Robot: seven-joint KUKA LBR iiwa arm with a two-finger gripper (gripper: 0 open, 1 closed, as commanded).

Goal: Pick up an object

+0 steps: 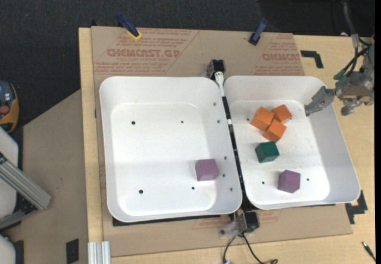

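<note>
- Gripper [319, 102]: poised at the right rim of the right bin [342, 156]; one grey finger [315, 101] visible, tilted toward the bin floor; whether it is open or closed cannot be told; nothing seen in its grasp.
- Orange blocks [271, 121]: three, clustered and touching, on the bin floor near the gripper, to its left.
- Green cube [267, 151]: just below the cluster; dark, matte.
- Purple cube [289, 181]: nearer the bin's front edge.
- Left bin [113, 138]: a second purple cube [206, 169] near its front right.
</note>
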